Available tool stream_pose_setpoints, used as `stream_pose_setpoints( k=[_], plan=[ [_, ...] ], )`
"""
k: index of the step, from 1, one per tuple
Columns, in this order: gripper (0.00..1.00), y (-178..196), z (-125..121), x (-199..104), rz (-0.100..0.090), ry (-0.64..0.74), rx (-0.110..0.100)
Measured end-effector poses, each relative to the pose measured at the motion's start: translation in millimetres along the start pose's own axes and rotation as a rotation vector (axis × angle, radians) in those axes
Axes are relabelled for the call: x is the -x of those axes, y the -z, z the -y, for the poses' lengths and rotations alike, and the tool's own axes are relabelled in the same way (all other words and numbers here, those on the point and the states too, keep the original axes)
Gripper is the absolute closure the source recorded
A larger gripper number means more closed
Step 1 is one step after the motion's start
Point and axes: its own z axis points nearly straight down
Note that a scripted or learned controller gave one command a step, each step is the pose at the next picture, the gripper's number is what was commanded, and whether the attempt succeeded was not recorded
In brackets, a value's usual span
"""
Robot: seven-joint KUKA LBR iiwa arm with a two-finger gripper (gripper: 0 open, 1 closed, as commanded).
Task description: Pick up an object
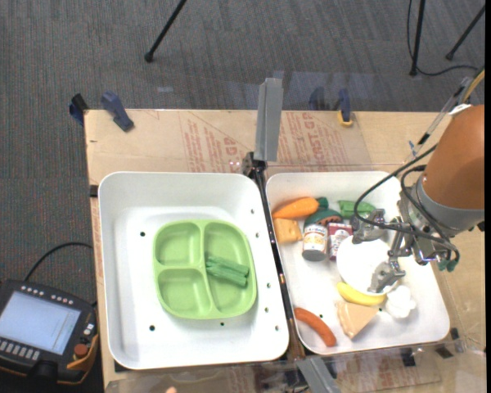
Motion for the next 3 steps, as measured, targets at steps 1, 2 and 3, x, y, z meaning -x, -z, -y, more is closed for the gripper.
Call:
stream_pose_setpoints(
  k=[1,2,3],
  plan=[
    [0.0,-93,-35,45,0.033,0.05,-0.005],
    [0.0,-98,-33,76,0.039,0.069,-0.006],
    [0.0,-112,-58,101,0.012,0.128,-0.001]
  ],
)
